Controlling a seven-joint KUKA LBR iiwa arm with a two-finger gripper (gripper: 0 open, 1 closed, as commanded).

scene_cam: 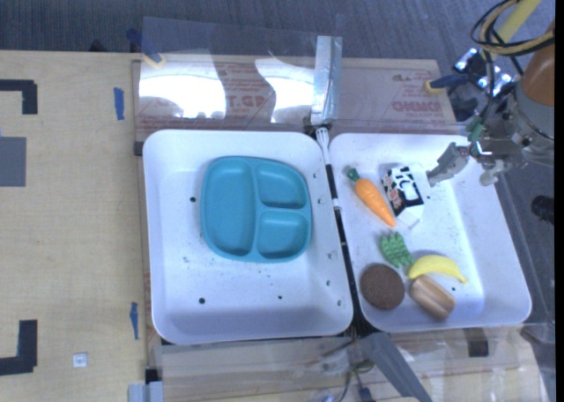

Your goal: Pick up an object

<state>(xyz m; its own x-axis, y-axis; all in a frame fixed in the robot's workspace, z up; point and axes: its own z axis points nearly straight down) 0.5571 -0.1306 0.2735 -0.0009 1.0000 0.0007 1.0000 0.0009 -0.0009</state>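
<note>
Arm: single, reaching in from the right edge, upper part of the view. Orange band visible at the far right, above the wrist. Wrist assembly: grey, carrying blue fittings and looped yellow and black cables overhead. Gripper [465,165]: two grey fingers pointing left and slightly downward, spread apart, nothing between them. Position: hovering high, at the upper right.

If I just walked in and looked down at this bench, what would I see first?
The big blue divided plate would catch your eye first, lying alone in the left bin. Next comes the bright toy food in the right bin: an orange carrot near the divider, and a yellow banana toward the front. The robot's tool hangs over that bin's far right side.
</note>
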